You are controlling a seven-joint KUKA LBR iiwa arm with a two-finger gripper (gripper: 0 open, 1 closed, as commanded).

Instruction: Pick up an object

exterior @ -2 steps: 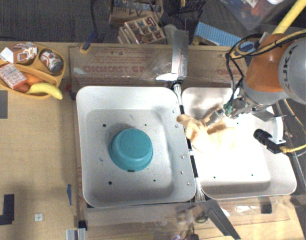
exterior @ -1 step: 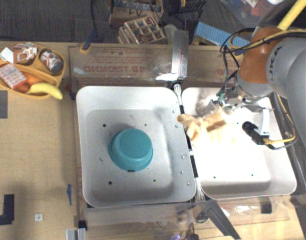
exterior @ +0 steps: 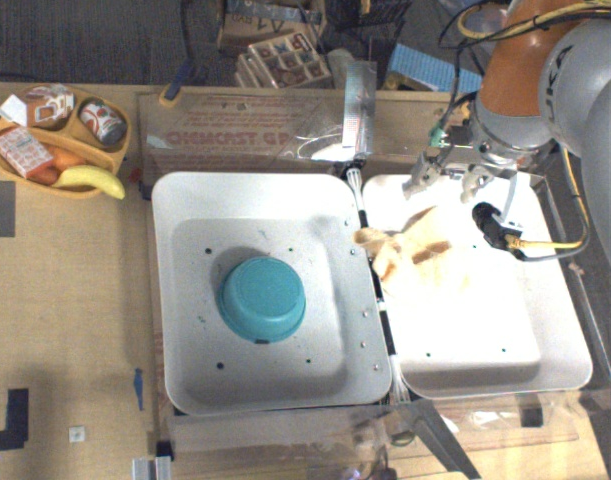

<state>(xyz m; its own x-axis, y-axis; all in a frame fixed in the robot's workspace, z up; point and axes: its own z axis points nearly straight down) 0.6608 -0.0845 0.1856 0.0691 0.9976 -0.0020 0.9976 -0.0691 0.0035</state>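
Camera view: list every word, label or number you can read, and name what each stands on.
None reads with certainty.
Clear sheet behind the left bin: reddish block lettering, too blurred to quote.
Packets in the yellow bowl: printed labels, too small to read.
Stacked items beyond the bench: markings too small to read.
Teal bowl: no text seen.
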